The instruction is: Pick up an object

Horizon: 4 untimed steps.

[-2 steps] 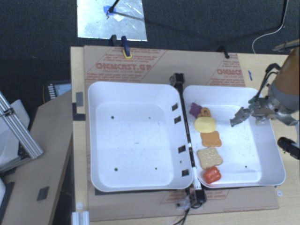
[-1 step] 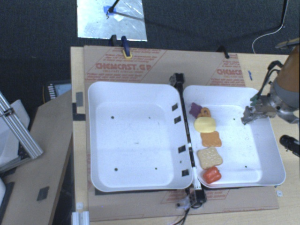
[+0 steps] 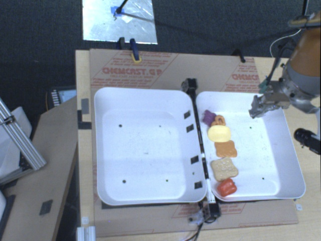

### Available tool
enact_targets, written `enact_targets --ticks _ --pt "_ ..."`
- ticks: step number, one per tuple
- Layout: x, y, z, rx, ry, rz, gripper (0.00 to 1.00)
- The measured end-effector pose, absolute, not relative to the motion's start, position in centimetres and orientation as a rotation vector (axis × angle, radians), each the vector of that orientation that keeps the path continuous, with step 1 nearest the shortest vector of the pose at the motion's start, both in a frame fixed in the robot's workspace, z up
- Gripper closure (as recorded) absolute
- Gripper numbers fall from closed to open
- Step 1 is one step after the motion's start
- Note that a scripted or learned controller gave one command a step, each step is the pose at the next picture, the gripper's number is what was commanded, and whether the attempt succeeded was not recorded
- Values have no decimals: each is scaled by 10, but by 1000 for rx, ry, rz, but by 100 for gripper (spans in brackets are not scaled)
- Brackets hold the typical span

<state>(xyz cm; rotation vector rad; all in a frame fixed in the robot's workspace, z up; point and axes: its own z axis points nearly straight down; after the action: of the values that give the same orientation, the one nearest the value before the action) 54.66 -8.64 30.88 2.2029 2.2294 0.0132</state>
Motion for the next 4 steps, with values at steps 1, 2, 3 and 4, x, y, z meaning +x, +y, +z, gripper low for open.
enact_targets --ticks 1,2,3,4 --pt "522 -15 354 2208 2231 9 100" --pt "504 48 379 2209 2231 8 100" --pt "505 45 389 2209 2229 9 100" --pt "486 86 432 2210 2229 9 100"
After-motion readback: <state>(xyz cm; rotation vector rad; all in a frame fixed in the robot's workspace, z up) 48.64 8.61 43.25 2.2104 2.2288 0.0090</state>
